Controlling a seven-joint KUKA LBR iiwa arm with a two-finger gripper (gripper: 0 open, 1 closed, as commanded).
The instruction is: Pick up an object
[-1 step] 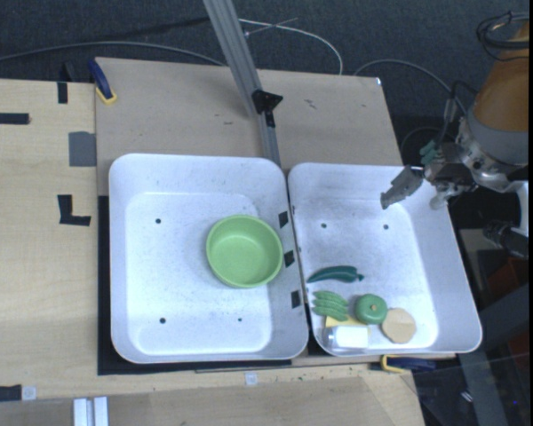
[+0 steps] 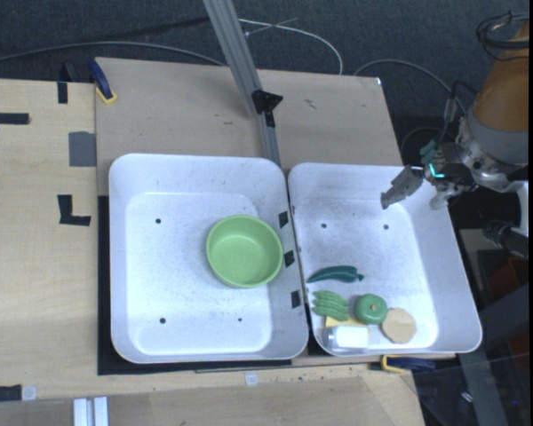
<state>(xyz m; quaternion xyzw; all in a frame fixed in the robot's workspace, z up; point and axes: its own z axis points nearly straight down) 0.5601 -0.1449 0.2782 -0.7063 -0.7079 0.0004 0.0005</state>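
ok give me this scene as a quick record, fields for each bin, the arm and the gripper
left bin: holds a green bowl, upright, near the right wall
right bin: items clustered at the near edge: dark green pepper, light green bumpy item, round green item, tan round item, white block
arm: at the right bin's far right corner
gripper: above the right bin's far right area, nothing seen between its fingers
task status: no object picked up yet
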